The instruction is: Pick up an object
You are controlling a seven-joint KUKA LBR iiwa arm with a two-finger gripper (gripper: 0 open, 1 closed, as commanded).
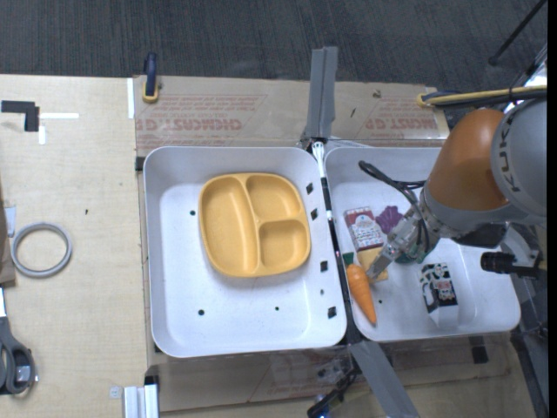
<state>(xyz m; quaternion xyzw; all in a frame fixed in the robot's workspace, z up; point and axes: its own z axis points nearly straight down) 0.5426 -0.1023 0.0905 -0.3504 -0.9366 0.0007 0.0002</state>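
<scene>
Entry: pick attempt, approach stage.

- Right shallow white plastic bin (pixel 487 316): holds every candidate listed below.
- My gripper (pixel 380 268): low in the left half of that bin, slanted down towards the left wall. Released or clenched, I cannot tell; I see nothing held.
- Pale yellow flat block (pixel 369 257): directly at my tip, partly covered by it. Likely the object in hand.
- Orange plastic carrot with green top (pixel 361 295): along the left wall, just beside my tip, stalk end nearest me.
- Maroon printed packet (pixel 362 227): behind the block, near the wall.
- Small purple item (pixel 389 219): beside the packet; shape unclear.
- Black-and-white small carton (pixel 439 287): to my right, well apart.
- Left shallow white plastic bin (pixel 174 320): bears a yellow divided plastic plate (pixel 255 225); not involved.

Step, as I judge it: descent onto the target, grasp not yet confirmed. Next move calls for settling squarely over the block or the carrot, not the seam between them, closing firmly, then lifting straight up clear of the wall.
</scene>
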